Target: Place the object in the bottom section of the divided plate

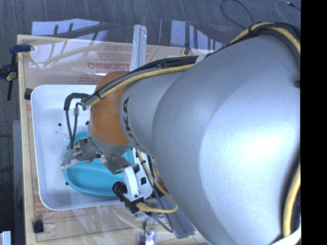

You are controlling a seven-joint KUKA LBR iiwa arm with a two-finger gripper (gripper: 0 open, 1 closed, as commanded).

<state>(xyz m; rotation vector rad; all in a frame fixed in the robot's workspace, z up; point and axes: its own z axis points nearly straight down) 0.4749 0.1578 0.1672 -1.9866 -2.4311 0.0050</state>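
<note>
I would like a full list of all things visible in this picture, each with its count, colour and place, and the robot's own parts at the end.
white bin: one, white, left part of the bench, under the arm's wrist.
divided plate: one, light blue, inside the white bin near its lower edge, mostly covered by the wrist.
bench: one, light wood, under the bin.
clear sheet: one, transparent with red print, along the far side of the bench.
blue clamp: one, blue, far left corner of the bench.
floor cables: several, dark and pale, on the grey floor at the top.
arm: one, grey with orange band, reaching from the right.
gripper: one, metallic, over the plate's left side; fingers hidden.
</note>
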